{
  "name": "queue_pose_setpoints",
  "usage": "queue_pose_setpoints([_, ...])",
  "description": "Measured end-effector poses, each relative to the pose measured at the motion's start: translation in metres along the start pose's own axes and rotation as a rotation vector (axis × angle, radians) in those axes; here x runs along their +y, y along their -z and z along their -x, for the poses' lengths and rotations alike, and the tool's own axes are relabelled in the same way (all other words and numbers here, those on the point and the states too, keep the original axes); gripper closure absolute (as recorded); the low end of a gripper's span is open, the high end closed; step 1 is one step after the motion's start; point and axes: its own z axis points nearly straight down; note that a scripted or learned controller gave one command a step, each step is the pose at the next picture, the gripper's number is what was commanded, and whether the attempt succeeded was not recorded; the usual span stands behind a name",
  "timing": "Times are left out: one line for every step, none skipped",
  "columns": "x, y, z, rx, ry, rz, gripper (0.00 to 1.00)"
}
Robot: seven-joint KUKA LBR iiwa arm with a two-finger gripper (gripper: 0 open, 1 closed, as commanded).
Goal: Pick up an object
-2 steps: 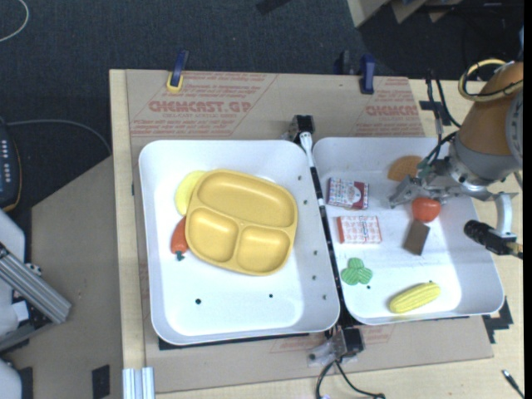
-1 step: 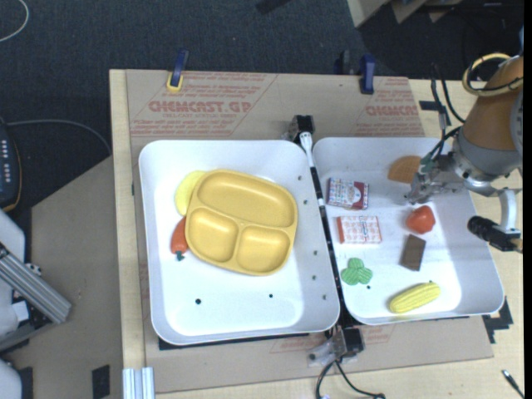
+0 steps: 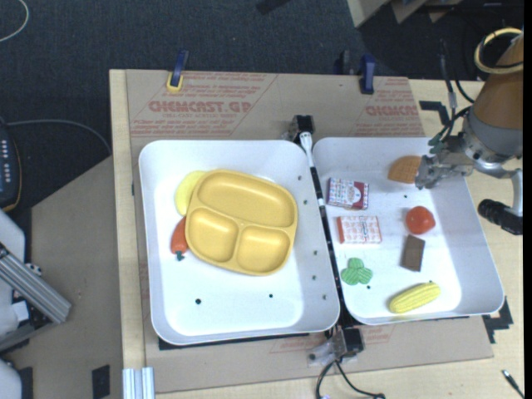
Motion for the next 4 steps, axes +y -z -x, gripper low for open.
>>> queue_pose_setpoints([-0.008,0.057,0.000,0.000,-0.001,-0.001,1.00])
queue_pose_setpoints([-0.007,0.081,0.000,0.000,-0.001,-0.001,1.00])
queue_pose_setpoints([-0.032,0.072,-0.051,0.004,0.001,-0.011,1.00])
queue_pose_setpoints([-0.057,0.072,-0.109,0.006,0.003,-0.010,1.00])
